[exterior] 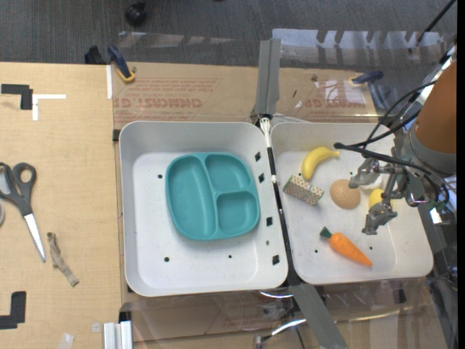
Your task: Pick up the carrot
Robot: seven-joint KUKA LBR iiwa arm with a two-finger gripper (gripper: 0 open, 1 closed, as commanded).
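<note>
The carrot is orange with a green stub and lies flat near the front of the right bin, tip pointing right. My gripper hangs over the bin's right half, just above and to the right of the carrot and apart from it. It is open, with no object gripped. A small yellow item shows partly behind the gripper.
A banana, a speckled block and a tan round roll lie in the right bin behind the carrot. The left bin holds a teal divided plate. Scissors lie on the bench at far left.
</note>
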